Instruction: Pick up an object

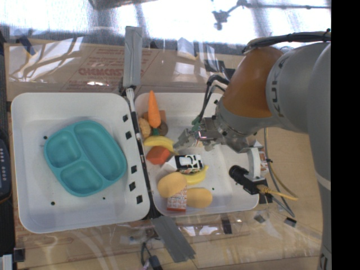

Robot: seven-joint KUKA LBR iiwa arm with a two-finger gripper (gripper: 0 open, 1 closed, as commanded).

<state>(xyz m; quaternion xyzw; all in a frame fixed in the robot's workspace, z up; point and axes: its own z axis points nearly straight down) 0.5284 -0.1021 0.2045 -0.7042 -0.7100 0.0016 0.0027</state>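
while the arm reaches in from the right of the frame, notes as follows.

arm: grey, orange band, wrist tipped down over the right bin (242, 198), centre-right of frame.
gripper (181, 142): low over the pile at the bin's left side; nothing seen between its tips, and i cannot tell its state, since the tips blur into the clutter.
nearest targets: banana (159, 143) just left of the tips; black and white item (189, 162) just below them; red block (158, 156) under the banana.
other pile items: carrot (154, 108) at upper centre, pointing up the frame; yellow lumps (171, 184) and a small red carton (178, 202) toward the lower wall.
why so placed: items crowd against the wall shared with the left bin (28, 207), so the slanted approach likely suits reaching them.
left bin contents: teal divided plate (84, 157), well apart from the gripper.
judgement: pick not yet made; crowding risks a nudge instead of a grasp.
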